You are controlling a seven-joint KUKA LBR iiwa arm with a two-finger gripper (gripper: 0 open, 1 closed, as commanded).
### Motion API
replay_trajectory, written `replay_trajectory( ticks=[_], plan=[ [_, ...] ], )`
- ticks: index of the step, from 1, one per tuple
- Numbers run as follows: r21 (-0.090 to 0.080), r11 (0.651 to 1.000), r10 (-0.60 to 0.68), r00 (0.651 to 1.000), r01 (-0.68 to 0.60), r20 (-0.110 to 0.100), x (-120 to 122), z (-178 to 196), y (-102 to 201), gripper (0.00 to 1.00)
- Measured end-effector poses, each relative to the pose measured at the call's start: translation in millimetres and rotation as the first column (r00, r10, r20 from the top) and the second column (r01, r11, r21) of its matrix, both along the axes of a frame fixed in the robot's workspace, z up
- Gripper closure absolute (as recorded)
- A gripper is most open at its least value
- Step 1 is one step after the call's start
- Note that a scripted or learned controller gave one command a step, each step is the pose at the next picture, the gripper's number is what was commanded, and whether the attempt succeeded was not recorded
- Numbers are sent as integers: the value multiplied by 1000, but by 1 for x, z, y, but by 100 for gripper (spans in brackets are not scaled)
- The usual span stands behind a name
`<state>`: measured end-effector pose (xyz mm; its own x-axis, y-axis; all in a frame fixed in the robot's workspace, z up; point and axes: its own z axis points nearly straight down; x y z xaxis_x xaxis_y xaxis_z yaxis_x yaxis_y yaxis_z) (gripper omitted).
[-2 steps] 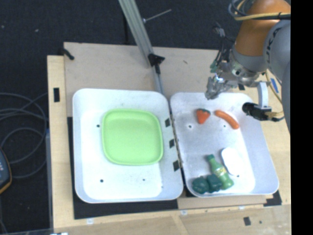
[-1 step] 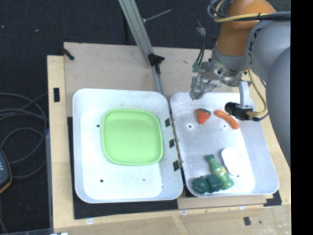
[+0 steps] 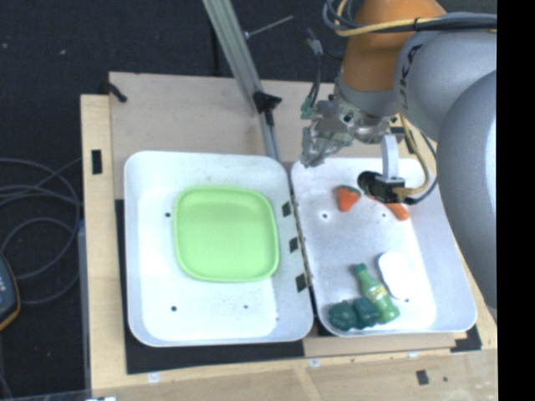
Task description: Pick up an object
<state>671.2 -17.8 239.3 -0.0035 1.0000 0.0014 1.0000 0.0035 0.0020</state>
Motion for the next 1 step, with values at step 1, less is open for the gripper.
replay_trajectory(
  ticks=[1],
  plan=[
    [-1, 1000, 0, 1000, 0, -2, -7, -9, 56, 100]
  ],
)
